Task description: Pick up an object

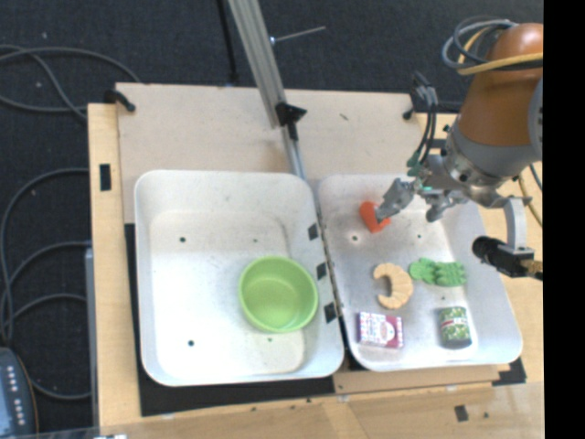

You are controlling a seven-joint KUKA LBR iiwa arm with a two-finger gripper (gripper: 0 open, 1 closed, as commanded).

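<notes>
**Closing in on the orange piece in the right bin**

Right now I am watching the gripper (391,207) hanging over the right bin (489,337), toward that bin's far left corner, with its tips touching or just over a small orange piece (369,216). From this slanted view I cannot tell whether the fingers are spread or clenched, nor whether the piece is sitting between them, so I am not counting it as held.

I am judging the orange piece to be light and probably rigid plastic, small enough to skid on the smooth white floor if nudged from one side. Taking it across its narrow middle looks safest to me.

Other things are lying well apart from it toward the bin's near edge: a tan crescent-shaped pastry (394,285), a green leafy toy (436,272) just beside it, a pink-and-white packet (379,330) and a dark green can (454,326). A green bowl (278,294) is sitting in the left bin (174,245). Nothing is crowding the orange piece; the divider between the bins is the nearest obstacle.
</notes>
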